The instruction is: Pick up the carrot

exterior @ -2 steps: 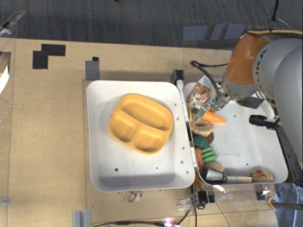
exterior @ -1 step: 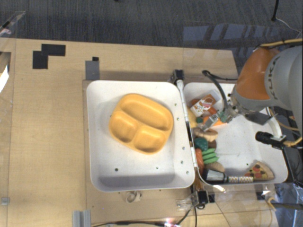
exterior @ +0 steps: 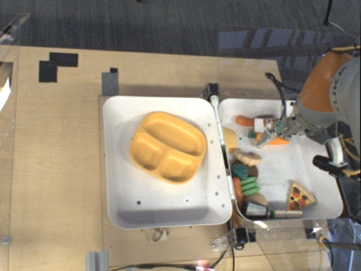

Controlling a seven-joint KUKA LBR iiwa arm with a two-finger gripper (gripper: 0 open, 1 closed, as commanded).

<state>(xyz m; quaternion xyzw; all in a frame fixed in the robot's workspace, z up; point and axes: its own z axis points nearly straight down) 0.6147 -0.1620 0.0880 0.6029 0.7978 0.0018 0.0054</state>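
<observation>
The carrot (exterior: 277,142) is a small orange piece with a green end, lying in the back half of the right bin (exterior: 324,208). My gripper (exterior: 269,132) is low over the carrot's left, green end and seems to touch it. The gripper's body hides part of the carrot. The arm with its orange band (exterior: 318,89) reaches in from the right, above the bin's back right corner.
A yellow divided plate (exterior: 168,147) sits in the left bin (exterior: 124,208). In the right bin are a red-orange sausage (exterior: 244,119), a small white box (exterior: 264,122), a pizza slice (exterior: 299,196) and a pile of toy foods (exterior: 246,176) along the left wall.
</observation>
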